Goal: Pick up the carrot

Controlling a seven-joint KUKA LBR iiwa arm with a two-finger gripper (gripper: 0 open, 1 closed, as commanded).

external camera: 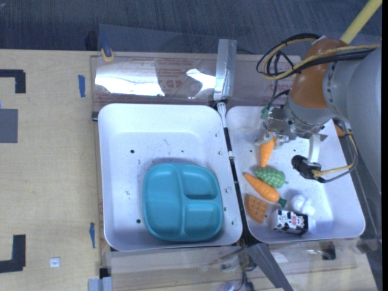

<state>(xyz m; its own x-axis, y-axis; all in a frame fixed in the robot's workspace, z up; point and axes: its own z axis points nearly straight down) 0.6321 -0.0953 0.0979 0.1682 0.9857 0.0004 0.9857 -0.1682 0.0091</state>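
While gripper [271,139] clamps carrot [265,153] over right bin [339,217], no readable writing visible.

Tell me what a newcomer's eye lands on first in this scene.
First, the grey arm with its orange band reaching over the right bin, an orange carrot hanging just below its gripper. Next, the big teal divided tray in the left bin. Then the toy food in the right bin: a second carrot and a waffle.

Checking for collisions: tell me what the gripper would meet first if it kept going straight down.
Probably the small carrot hanging right under the gripper, then the right bin floor; depth is hard to judge from this slanted view.
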